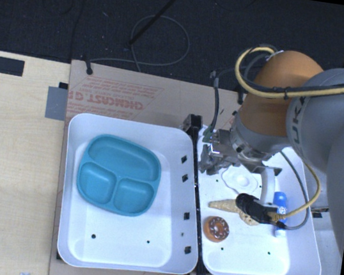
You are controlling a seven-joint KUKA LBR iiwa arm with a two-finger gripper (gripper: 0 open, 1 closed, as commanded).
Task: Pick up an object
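My gripper (211, 160) hangs over the upper left part of the right bin (297, 267), close to the divider between the bins. Just to its right a white fried-egg toy (240, 179) lies on the bin floor. Below that lies a tan cone-shaped toy (224, 205), pointing left. A brown frosted donut (216, 228) sits further toward the front. A small blue and white object (280, 200) rests at the right, partly behind the yellow cable. The grey arm with its orange band covers the back of this bin. I see nothing held in the gripper.
The left bin (78, 242) holds a blue divided plate (118, 174) in its upper left half. A black ridge with clips (192, 195) separates the two bins. Cardboard lies under both bins, with a wooden bench to the left.
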